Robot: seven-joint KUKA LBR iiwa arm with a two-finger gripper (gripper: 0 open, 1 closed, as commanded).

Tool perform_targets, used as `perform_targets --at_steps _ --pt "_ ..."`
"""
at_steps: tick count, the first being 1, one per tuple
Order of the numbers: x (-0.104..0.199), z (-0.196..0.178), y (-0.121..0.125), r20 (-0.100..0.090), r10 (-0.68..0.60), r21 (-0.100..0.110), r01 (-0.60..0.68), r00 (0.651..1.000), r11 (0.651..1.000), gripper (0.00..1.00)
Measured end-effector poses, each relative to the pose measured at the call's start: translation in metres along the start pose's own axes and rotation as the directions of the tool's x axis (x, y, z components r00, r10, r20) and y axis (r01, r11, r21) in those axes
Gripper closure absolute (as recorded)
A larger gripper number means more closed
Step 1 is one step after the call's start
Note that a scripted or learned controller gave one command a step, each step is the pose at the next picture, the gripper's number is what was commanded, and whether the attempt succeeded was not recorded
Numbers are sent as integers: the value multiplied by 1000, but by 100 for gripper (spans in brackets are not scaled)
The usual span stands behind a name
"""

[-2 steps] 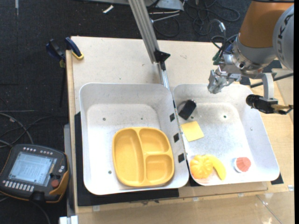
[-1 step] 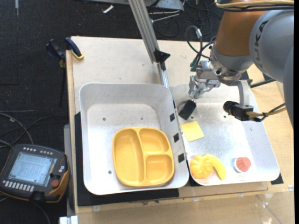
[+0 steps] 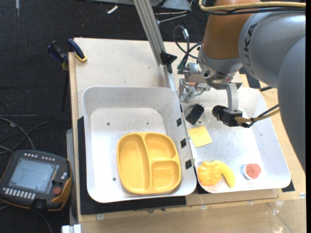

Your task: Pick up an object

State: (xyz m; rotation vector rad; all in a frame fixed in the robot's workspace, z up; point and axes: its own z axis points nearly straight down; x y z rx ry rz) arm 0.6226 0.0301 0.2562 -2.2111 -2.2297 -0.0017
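Hovering at the right bin's [image 3: 272, 144] far-left corner — gripper [image 3: 190, 97], approach step; jaw state cannot be told. Nearest item: yellow square [image 3: 200, 136]. Next move — likely descent onto it.

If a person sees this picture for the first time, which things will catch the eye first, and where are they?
The big grey arm with its orange band fills the upper right, with its gripper low over the far end of the right bin. Next comes the yellow divided plate, lying in the near half of the left bin. In the right bin lie a yellow square, a yellow toy and a small red piece.
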Motion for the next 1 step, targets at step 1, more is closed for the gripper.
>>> perform_targets --at_steps 1 --pt "59 16 -5 0 0 2 0 1000 1000 100"
